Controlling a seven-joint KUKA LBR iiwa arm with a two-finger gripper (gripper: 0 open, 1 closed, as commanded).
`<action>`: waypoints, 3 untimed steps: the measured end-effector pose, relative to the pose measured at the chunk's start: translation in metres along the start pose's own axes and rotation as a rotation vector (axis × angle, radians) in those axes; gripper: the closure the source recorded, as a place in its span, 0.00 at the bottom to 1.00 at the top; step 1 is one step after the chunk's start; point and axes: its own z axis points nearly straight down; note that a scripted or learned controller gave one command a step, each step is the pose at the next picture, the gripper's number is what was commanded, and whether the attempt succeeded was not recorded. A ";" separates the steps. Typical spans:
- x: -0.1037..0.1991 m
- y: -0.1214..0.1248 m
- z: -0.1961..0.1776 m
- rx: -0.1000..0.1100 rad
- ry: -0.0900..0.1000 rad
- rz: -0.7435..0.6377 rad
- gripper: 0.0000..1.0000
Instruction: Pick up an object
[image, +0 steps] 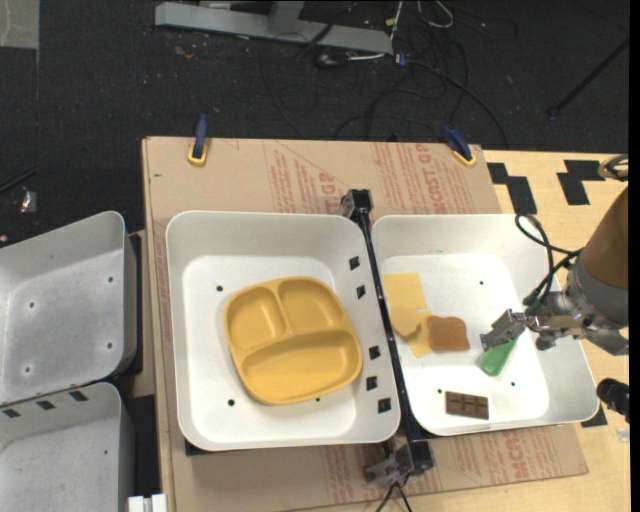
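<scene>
Reaching in from the right, the grey arm (600, 280) with its orange band hangs low over the right bin (520, 240), and its gripper (515, 330) sits at the upper end of a green object (496, 357) lying on the bin floor. One dark finger (503, 327) shows at the top of the green piece, but whether the gripper is spread or clamped on it cannot be told from this angle. Just left of the green object lies a brown bread-like piece (448, 333), touching a pale yellow slice (404, 303) that stretches toward the divider. Near the bin's front wall rests a dark chocolate bar (466, 405), apart from the others. A yellow divided plate (293, 339) lies flat in the left bin (200, 250).
</scene>
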 end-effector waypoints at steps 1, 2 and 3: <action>-0.008 0.005 0.056 0.004 0.001 0.003 0.00; -0.007 0.004 0.109 0.003 0.001 0.002 0.00; -0.007 0.005 0.096 -0.001 0.000 0.004 1.00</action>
